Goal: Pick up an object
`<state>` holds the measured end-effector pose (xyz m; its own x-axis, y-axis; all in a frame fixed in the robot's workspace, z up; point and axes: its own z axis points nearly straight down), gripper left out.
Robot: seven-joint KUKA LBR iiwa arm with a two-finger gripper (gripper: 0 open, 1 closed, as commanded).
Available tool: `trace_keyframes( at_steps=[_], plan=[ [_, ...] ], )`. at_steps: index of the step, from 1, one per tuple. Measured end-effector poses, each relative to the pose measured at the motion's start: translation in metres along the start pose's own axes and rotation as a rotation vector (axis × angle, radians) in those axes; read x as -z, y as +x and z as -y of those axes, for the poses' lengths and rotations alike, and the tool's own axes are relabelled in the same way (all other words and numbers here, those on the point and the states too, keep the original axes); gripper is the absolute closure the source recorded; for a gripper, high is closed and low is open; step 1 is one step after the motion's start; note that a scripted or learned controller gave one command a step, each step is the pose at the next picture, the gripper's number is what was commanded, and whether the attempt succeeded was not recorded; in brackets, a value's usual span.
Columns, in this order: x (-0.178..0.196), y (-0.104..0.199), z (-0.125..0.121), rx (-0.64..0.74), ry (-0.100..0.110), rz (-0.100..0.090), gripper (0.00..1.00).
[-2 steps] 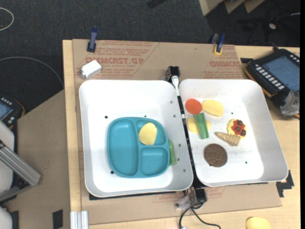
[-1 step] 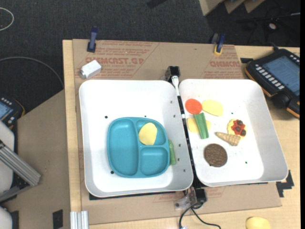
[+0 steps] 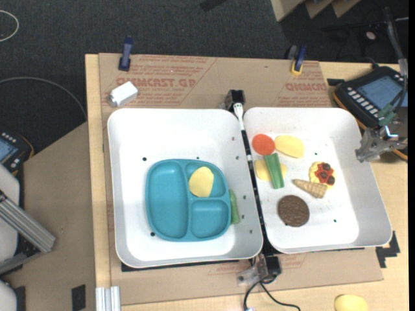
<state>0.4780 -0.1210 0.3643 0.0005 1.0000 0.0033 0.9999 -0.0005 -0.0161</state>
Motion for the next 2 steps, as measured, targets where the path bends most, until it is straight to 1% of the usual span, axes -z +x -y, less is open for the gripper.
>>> trace_keyframes(
  at_steps=[1, 2],
  plan=[
    [0.181, 0.053, 0.001, 0.007, -0.039, 0.005, 1.0],
    [0.003, 0.042, 0.0, -0.002, 0.0, 0.002, 1.0]
  ],
)
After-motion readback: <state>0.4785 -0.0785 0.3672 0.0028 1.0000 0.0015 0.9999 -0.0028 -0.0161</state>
